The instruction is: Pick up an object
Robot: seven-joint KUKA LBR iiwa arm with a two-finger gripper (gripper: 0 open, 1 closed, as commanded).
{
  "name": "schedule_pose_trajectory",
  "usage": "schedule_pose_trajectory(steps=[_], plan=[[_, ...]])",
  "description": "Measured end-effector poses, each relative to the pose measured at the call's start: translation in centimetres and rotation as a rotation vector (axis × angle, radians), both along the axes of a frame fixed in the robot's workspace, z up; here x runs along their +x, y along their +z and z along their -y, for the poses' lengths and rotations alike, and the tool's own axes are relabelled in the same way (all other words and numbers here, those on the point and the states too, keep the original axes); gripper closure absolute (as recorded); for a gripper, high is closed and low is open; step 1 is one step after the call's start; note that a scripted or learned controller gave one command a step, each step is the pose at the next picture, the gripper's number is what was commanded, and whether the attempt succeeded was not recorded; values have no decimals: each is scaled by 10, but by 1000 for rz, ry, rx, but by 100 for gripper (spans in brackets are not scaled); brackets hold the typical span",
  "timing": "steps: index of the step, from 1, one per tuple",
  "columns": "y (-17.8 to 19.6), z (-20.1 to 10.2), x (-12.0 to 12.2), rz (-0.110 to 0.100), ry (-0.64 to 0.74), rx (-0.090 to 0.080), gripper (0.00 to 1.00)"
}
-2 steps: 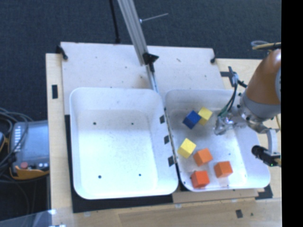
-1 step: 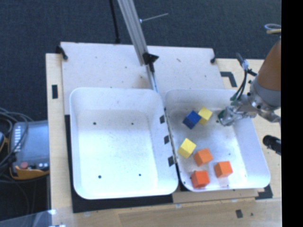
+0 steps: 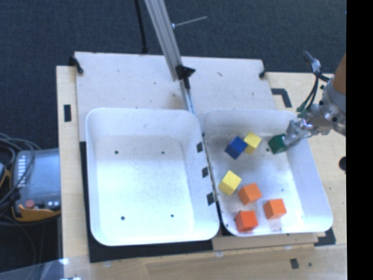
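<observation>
Arm: you are reaching in from the right, over the right bin [image 3: 317, 174].
Claw: the claw [image 3: 289, 137] is sitting right at a green block [image 3: 276, 144]; the block is looking pinched at the fingertips, though the grip is hard to confirm.
Green block: it is lying near the bin's upper right wall.
Neighbours: a blue block [image 3: 235, 147] and a yellow block [image 3: 252, 142] are sitting just left.
Advice: you are best lifting straight up, slowly, away from the wall.
</observation>
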State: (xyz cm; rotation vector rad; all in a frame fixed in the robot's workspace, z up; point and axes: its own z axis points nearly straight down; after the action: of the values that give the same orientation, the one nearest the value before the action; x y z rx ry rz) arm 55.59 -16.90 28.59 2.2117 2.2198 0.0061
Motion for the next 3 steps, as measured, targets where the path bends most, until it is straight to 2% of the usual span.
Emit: schedule_pose_trajectory(steps=[2,3], plan=[[-25,-91,-17,-8,2,3,100],[-23,-150,-23,-8,4,5,100]])
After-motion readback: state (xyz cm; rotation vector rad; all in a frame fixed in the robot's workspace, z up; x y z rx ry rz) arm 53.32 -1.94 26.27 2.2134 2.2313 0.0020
